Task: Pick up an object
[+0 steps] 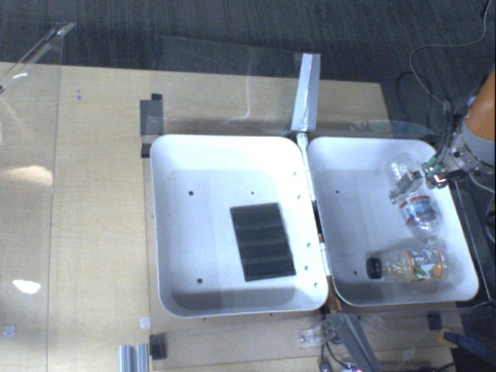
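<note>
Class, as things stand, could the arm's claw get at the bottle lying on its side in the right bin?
Probably yes. The lying bottle sits in the open near the right bin's front wall, with nothing over it. The claw is above the same bin; the clear bottle lies between them.

Two white bins (167,208) sit on a wooden bench (85,208), grey carpet (194,6) beyond.

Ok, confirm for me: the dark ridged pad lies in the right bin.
No, the dark ridged pad lies in the left bin.
</note>
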Available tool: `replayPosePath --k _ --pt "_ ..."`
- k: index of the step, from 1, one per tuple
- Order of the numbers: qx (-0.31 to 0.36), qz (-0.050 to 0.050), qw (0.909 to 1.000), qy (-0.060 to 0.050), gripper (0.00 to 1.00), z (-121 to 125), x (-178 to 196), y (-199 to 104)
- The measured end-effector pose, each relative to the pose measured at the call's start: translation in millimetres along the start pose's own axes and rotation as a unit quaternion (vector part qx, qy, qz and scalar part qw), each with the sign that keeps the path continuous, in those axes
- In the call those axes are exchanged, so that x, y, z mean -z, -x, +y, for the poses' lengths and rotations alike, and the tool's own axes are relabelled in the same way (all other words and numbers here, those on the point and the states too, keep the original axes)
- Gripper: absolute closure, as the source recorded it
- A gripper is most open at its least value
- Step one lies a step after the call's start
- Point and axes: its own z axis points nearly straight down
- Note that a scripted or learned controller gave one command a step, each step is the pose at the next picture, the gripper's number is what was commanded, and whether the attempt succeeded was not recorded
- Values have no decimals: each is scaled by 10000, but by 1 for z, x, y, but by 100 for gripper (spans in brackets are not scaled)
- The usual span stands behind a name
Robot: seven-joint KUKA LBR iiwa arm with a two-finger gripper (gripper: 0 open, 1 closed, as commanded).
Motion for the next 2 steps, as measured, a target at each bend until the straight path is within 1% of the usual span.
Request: replayPosePath --k 1,2 --pt "-107 -8 9999 16 0 41 -70 38" --pt "-224 -11 9997 17 0 53 -134 51"
